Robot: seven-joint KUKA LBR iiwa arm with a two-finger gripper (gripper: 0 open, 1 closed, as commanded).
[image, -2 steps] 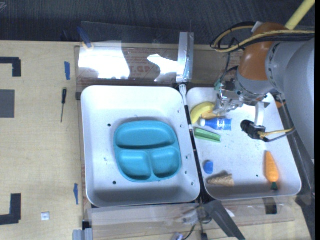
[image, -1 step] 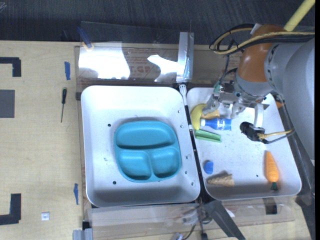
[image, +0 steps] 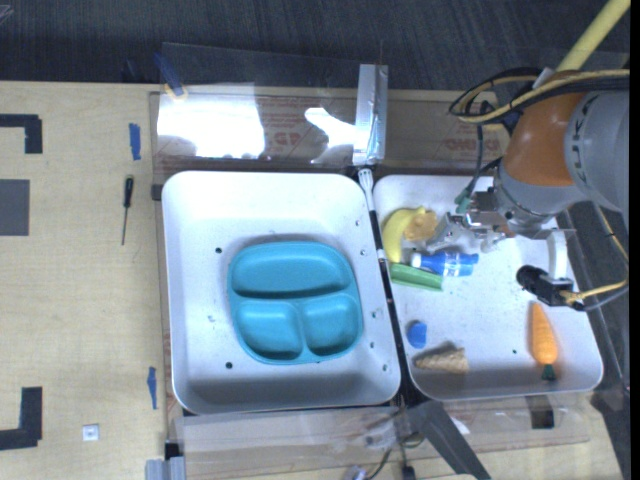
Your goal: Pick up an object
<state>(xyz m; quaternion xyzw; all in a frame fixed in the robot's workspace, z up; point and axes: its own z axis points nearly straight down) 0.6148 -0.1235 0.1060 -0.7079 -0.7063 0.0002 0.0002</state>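
From my seat I see the arm [image: 570,138] reaching in over the right bin [image: 585,368], with the pincer [image: 468,224] low over the cluster at that bin's upper left. I cannot tell whether it has anything.

The nearest candidates lie just below it: a yellow banana [image: 402,226], a blue and white bottle [image: 448,264] lying on its side, and a green stick [image: 415,277] along the bottle's lower edge, all 3 touching or nearly so. I judge these to be light plastic toys, stiff and smooth, so likely to slip or roll out of a loose squeeze. The banana's curved body looks best taken across its narrow middle; the bottle across its round waist, though the green stick crowds that side. The crowding itself is the main hazard: closing on 1 may shove its neighbours.

Easier, I think, are the loners. The orange carrot [image: 543,336] lies well apart near the right wall, tapered, best gripped across its thicker upper half. A small blue piece [image: 417,333] and a tan cone-like thing [image: 441,359] sit near the bottom edge.

Count: 2 white bins; 6 loose things in the right bin; 1 blue divided tray [image: 294,299] in the left bin [image: 190,218], probably too broad to grip except by its rim.
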